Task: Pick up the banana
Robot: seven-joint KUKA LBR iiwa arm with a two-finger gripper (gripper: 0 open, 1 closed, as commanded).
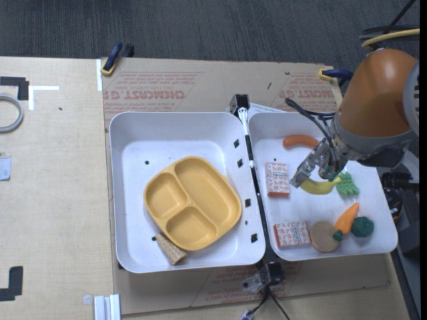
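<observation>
We start with the tabletop [53, 199], a pale board with cardboard laid under two white bins. The left bin [127, 179] carries a yellow divided plate [192, 203] with a brown cracker-like piece [171, 249] tucked at its lower edge — a likely drop-off spot, we judge. The right bin [267, 139] serves as the supply side, its toy foods spread apart so each can be reached alone: an orange sausage [299, 141], two printed packets [277, 179], a tan disc [325, 236], a carrot [346, 218] and green pieces. The arm [377, 99] leans in from the right, its pincer [313, 171] low over the banana [317, 187], which lies mid-bin just beside a green leafy piece [347, 186]. The fingers look parted, straddling the fruit's upper edge without clasping it — we judge the grasp not yet made. Beyond the board lies dark grey carpet [200, 12].
</observation>
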